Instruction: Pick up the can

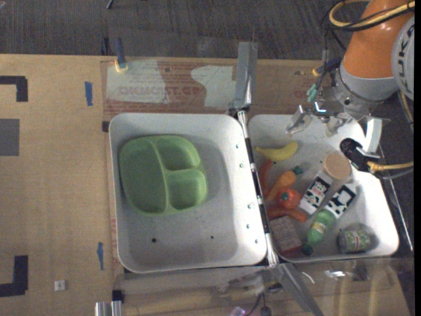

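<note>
Left white bin (131, 255) holds a green divided plastic tray (164, 174). Right white bin (388, 232) holds yellow banana (279, 152), orange carrot (281, 183), cow-print cartons (316, 195), green bottle (320, 226). Small green-labelled metal can (356, 239) lies sideways, near-right corner. Grey two-finger gripper (313, 118) hovers far edge, open, gripping nothing. Label blurry.

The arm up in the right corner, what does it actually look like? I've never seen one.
The arm is a rounded shell, bright orange on top with pale grey below. Yellow and black cables loop beside it. At its end sits a small silver metal gripper with thin fingers, and a black fitting with a yellow cable lies nearby.
</note>
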`<state>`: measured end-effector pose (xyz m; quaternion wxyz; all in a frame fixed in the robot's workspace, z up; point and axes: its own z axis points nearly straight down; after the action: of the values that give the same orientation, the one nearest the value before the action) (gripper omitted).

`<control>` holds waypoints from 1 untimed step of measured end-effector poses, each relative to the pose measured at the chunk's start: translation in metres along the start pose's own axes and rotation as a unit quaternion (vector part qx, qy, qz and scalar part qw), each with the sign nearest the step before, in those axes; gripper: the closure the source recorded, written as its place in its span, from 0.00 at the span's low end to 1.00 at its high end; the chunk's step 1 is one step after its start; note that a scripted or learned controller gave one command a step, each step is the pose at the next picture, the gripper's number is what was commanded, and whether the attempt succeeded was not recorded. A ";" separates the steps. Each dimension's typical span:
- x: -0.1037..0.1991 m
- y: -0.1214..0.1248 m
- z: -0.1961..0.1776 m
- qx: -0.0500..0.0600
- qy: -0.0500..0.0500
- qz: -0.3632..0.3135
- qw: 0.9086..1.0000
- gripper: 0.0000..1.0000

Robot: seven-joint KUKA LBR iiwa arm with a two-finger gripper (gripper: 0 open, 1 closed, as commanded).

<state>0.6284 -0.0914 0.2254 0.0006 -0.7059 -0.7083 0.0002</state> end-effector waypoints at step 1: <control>-0.061 -0.068 0.093 0.001 0.000 0.101 0.995 0.00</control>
<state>0.5609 -0.1527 0.1327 0.0010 -0.7738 -0.6335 0.0005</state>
